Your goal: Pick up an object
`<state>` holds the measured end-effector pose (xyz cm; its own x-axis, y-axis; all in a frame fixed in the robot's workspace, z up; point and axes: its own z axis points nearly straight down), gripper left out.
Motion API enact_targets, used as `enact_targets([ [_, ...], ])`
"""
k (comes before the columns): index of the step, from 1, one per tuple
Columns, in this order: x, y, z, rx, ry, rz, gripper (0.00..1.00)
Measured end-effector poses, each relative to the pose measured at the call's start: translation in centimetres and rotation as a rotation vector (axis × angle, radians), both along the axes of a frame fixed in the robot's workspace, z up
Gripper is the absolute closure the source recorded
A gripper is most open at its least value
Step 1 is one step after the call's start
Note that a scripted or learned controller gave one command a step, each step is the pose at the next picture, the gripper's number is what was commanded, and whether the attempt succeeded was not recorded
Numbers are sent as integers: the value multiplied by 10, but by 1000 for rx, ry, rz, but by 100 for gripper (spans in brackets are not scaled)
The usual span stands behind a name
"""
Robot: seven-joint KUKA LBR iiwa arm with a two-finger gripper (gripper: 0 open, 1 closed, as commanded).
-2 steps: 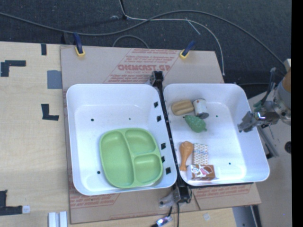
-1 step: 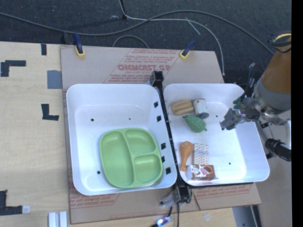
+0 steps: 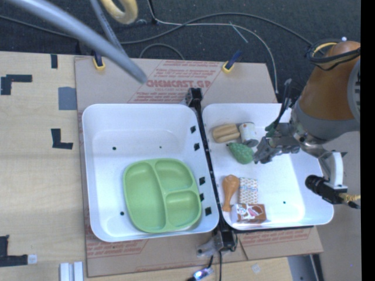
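I see the pincer (image 3: 262, 155) low in the right bin (image 3: 304, 209), just right of the green object (image 3: 240, 152). I cannot tell its opening or grasp. The left bin (image 3: 96, 157) holds a green divided plate (image 3: 162, 195).

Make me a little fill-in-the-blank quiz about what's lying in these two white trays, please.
1. The pale green divided plastic plate lies in the ____ white bin.
2. That plate has ____ compartments.
3. The orange toy drumstick lies in the ____ white bin.
4. The dark pincer is beside a small ____ lumpy object.

Missing words: left; three; right; green
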<state>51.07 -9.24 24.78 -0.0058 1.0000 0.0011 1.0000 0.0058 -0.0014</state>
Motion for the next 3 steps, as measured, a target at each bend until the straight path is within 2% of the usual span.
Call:
enact_targets([
  [1, 6, 56, 4, 0, 0, 1, 100],
  [3, -6, 167, -13, -2, 2, -1, 100],
])
